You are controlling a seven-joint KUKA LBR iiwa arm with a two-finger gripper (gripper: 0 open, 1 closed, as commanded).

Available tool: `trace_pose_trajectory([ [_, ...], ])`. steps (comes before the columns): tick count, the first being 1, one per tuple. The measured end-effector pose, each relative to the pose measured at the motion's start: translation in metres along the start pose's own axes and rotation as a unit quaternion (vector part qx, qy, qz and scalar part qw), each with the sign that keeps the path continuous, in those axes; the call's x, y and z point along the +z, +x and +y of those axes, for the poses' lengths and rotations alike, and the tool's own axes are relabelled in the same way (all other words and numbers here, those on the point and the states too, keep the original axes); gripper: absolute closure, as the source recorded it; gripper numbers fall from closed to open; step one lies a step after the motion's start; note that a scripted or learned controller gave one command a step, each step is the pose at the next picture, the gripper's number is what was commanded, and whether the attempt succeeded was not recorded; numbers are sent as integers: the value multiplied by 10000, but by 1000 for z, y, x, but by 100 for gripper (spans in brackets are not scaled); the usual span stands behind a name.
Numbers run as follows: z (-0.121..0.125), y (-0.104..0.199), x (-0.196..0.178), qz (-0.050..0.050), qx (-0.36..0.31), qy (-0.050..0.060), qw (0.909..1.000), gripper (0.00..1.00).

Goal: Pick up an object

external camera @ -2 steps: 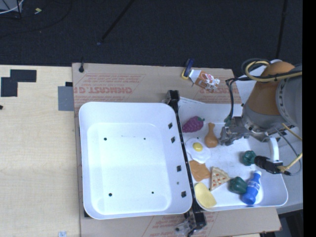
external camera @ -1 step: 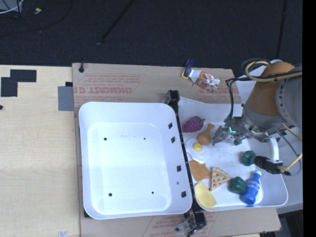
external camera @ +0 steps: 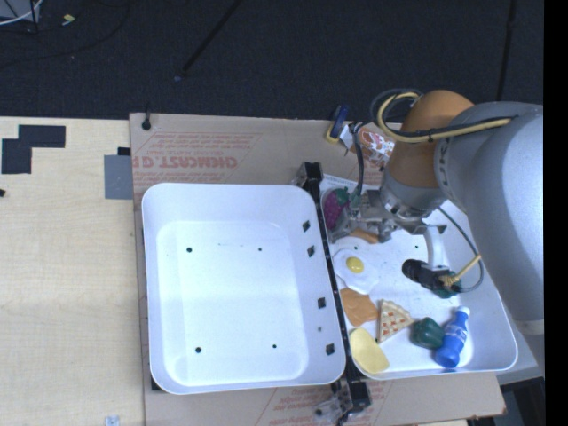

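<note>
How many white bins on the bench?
2. The left bin sits at centre frame. The right bin lies beside it, holding toy food, partly covered by the arm.

A pale wooden table [external camera: 62,273] is seen on the left, marked with black shapes [external camera: 31,145] and a grey square [external camera: 116,175]. A brown cardboard sheet with reversed red printing [external camera: 222,145] is laid upon it, beneath two shallow white plastic bins. The left white bin [external camera: 164,353] is set just beside the right white bin [external camera: 497,349], and the two are joined by a row of black clips [external camera: 321,278] along their shared edge. A dark carpeted floor [external camera: 266,43] is visible at the top, crossed by thin cables [external camera: 213,29]. A small black screw [external camera: 145,121] is set at the cardboard's far left corner.
</note>
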State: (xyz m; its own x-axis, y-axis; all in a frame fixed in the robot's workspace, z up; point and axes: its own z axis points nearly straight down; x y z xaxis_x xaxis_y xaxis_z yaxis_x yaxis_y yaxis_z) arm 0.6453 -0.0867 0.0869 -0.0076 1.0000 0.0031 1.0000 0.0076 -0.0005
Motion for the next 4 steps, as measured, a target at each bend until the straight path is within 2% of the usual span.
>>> trace_pose_trajectory([
  [1,-3,-6,-10,-17,21,48,10000,100],
  [2,-46,-72,-26,-24,67,22,10000,100],
  [3,-141,-93,-1,-6,63,20,10000,100],
  [4,-134,-126,-2,-15,37,-1,10000,100],
])
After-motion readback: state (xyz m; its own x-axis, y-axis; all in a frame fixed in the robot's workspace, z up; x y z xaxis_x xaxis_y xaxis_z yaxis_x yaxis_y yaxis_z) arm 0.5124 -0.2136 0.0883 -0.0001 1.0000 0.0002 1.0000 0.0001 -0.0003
